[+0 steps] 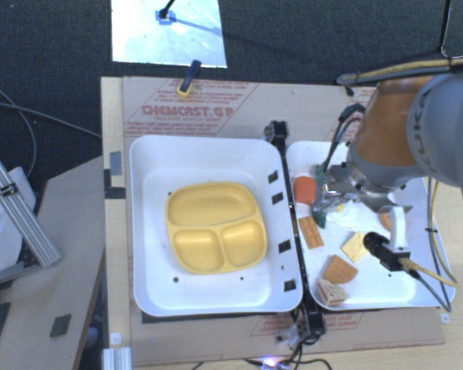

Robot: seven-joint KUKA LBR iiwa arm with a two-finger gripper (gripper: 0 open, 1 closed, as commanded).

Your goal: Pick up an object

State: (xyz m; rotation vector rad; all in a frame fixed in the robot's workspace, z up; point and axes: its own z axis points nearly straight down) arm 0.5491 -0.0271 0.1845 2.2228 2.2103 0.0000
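- Overhead, camera view: two shallow white bins sit side by side on a cardboard sheet (216, 102) w/ red print; black divider strip (289, 206) runs between them.
- Left bin (150, 284) holds a yellow 3-compartment tray (214, 226), roughly centred, lying flat, well apart from the divider.
- Right bin (424, 295) holds the small stuff, all placed rel. to the divider:
- orange-red cylinder-ish item (304, 189) just beside the divider, upper part of the bin.
- brown cracker-like strip (310, 233) just beside the divider, below the orange item.
- pale yellow square piece (354, 247) further from the divider, near bin middle.
- tan rounded piece (339, 269) below the yellow square, w/ a lighter bread-like chunk (332, 292) touching or nearly touching it at the near rim.
- small orange bit (385, 220) far side from the divider, partly hidden by a white bar.
- Arm (417, 129), grey w/ orange band, comes in from the right and hangs over the right bin's upper half.
- Gripper (328, 200) sits low just beside the orange-red item, close to the divider; can't tell if the claw is released or clenched, too blurred and hidden by the wrist. Nothing seen between its tips.
- Black cylindrical part w/ yellow cable (390, 254) lies over the right bin's middle, away from the divider.
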